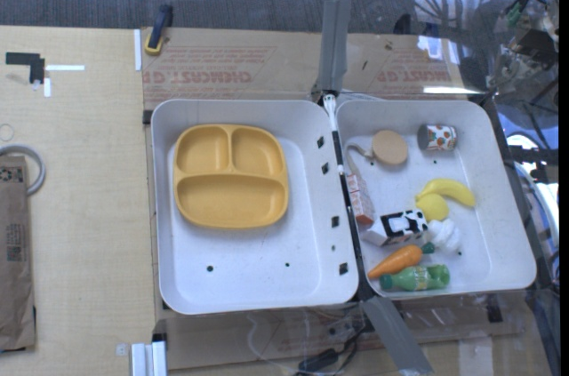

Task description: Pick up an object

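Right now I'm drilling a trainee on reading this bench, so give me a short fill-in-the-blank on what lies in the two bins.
1. The yellow plate lies in the ____ bin.
2. The plate has ____ compartments.
3. In the right bin, the carrot lies just above the ____ bottle.
4. The banana is ____ in colour.

Missing words: left; three; green; yellow

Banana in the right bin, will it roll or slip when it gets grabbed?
The banana looks smooth and glossy, so probably slippery. Its curve likely makes it rock or spin instead of rolling. It lies touching a yellow round toy, which a push may shift.
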Tool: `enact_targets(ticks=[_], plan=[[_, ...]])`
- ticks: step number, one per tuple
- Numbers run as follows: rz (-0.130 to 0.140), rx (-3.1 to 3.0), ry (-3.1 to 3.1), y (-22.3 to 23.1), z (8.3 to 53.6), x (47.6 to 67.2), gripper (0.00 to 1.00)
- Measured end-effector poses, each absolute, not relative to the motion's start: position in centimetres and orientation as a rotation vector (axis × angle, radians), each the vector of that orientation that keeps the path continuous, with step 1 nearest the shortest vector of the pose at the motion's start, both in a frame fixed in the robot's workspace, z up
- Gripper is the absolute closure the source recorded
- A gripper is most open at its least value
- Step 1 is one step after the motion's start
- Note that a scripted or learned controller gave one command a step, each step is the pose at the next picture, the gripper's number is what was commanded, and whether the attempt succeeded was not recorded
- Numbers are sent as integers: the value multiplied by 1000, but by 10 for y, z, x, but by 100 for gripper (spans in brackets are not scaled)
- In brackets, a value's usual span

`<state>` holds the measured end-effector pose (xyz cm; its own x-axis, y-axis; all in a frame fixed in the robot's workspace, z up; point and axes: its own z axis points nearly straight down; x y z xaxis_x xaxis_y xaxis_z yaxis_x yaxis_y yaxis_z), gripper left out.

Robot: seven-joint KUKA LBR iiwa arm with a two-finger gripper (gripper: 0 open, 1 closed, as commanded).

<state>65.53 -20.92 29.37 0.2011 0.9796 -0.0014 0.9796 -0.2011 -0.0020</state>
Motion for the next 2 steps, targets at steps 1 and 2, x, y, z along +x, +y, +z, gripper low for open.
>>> enact_targets(ticks=[1,2], plan=[[5,-2921,-1157,-206,315,659,100],[6,-2839,-1341,-199,272,649,100]])
